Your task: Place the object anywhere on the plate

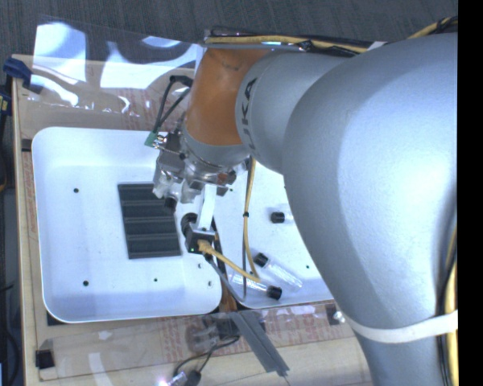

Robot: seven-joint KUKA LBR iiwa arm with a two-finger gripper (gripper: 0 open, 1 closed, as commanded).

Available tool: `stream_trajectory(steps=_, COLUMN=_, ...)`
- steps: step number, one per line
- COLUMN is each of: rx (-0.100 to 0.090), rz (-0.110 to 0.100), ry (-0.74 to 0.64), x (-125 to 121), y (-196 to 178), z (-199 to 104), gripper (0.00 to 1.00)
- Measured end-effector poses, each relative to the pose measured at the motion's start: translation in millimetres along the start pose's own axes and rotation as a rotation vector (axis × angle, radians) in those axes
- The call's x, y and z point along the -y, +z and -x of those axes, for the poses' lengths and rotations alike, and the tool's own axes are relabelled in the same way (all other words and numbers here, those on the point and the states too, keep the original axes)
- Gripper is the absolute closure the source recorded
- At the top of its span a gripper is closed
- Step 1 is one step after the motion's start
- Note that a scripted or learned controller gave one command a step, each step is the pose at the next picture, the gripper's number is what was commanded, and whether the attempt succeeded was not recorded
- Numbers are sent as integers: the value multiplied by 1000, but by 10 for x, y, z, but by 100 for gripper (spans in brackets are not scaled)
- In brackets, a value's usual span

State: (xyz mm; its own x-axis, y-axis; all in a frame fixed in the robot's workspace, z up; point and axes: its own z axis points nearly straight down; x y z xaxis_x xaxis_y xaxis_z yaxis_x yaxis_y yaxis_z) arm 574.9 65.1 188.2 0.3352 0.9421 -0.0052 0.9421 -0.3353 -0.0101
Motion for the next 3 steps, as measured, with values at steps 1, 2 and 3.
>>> stream_trajectory(steps=1, rx=-2, rz=1, ry=421, x=-212, y=644, z=-636, gripper=100)
stream_trajectory(steps=2, rx=-6, rz=6, ry=920, x=-518, y=-685, z=198, gripper=100)
stream_trajectory(steps=3, rx=-3, rz=-1, ry=662, x=126, y=-728, z=802, gripper=100)
